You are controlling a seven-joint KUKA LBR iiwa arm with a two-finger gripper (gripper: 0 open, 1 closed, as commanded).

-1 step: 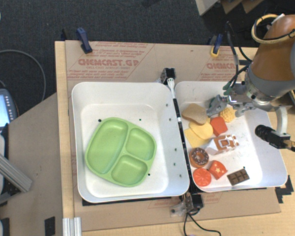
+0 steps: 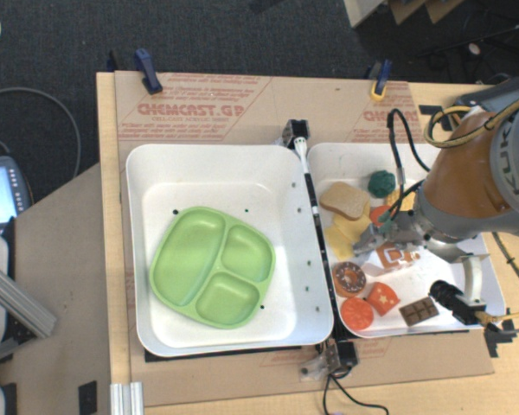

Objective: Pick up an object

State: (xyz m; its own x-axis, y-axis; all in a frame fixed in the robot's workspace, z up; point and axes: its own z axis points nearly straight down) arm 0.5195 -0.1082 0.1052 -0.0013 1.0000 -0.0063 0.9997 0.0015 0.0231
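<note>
Toy food pieces lie in the right-hand shallow white bin, toward the worktop's right side: a tan bread slice, a dark green round piece, a yellow cheese slice, a chocolate-frosted doughnut, a red tomato-like piece, an orange-red disc and a brown chocolate bar. We see the grey gripper low over this bin's middle, above a white and orange packet; how far it is open we cannot tell. The left-hand white bin holds a light green divided plastic plate.
</note>
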